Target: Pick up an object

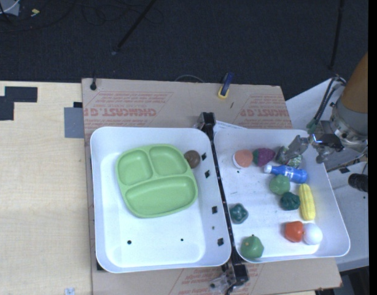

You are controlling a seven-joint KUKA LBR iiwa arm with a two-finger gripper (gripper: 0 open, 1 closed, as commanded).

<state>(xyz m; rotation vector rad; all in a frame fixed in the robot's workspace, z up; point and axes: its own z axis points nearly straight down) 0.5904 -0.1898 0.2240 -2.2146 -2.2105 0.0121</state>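
Gripper (292, 154) sat over right bin's (342, 235) upper edge, just above blue bottle (287, 173); metal fingers blurred against clutter, spread impossible to judge, nothing seen between them. Arm cut off by frame. Left bin (108, 241): smooth green three-compartment plate (156, 179), brown ball (192, 158) touching its upper right rim. Right bin: orange round piece (242, 159), purple lump (263, 157), ribbed yellow corn (307, 201), white egg (312, 234) at lower right corner. Cardboard print upside down, unreadable.

The cardboard sheet (145, 106) bears red upside-down print, not legible.
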